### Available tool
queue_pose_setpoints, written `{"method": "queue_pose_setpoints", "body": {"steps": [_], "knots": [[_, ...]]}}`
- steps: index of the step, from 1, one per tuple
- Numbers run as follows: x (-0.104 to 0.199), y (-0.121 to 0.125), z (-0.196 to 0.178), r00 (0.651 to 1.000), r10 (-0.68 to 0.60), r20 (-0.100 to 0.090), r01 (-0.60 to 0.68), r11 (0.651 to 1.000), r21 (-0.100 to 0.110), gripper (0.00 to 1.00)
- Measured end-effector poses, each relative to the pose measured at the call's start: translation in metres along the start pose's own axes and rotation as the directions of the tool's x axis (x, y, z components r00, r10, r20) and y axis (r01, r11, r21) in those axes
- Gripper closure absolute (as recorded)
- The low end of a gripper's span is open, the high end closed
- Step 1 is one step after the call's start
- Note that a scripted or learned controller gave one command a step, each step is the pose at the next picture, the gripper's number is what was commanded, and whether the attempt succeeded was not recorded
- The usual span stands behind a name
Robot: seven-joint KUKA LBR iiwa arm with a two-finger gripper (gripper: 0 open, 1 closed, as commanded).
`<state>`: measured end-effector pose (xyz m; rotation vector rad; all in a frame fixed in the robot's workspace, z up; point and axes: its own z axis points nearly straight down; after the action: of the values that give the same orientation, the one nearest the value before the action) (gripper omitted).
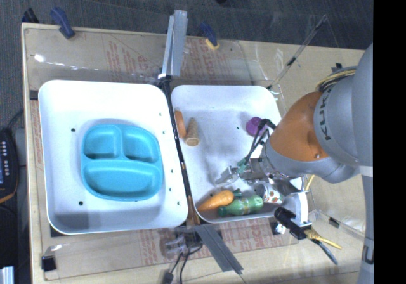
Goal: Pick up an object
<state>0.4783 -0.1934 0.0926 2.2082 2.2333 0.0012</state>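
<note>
The right white bin holds several small objects. An orange carrot and a green bottle lie side by side along its near wall. Near the far right corner sits a purple piece. A tan cork-like piece and an orange stick lie by the divider. My gripper reaches in from the right and hangs low over the bin floor, just above the carrot and the bottle. The arm's orange band covers the bin's right side.
The left white bin holds a blue divided plate. A small white and red item lies at the right bin's near right corner under the wrist. A metal bar stands between the bins at the back.
</note>
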Motion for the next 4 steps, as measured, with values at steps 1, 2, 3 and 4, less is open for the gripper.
{"method": "queue_pose_setpoints", "body": {"steps": [1, 2, 3, 4], "knots": [[0.0, 0.002, -0.01, 1.0, -0.005, 0.001, 0.005, 1.0, -0.002, 1.0], [0.0, 0.002, -0.01, 1.0, -0.005, 0.001, 0.005, 1.0, -0.002, 0.0], [0.076, 0.0, 0.0, 1.0, 0.007, 0.008, -0.007, 1.0, -0.003, 0.0], [0.077, 0.002, -0.01, 1.0, 0.001, 0.004, -0.001, 1.0, -0.003, 1.0]]}}
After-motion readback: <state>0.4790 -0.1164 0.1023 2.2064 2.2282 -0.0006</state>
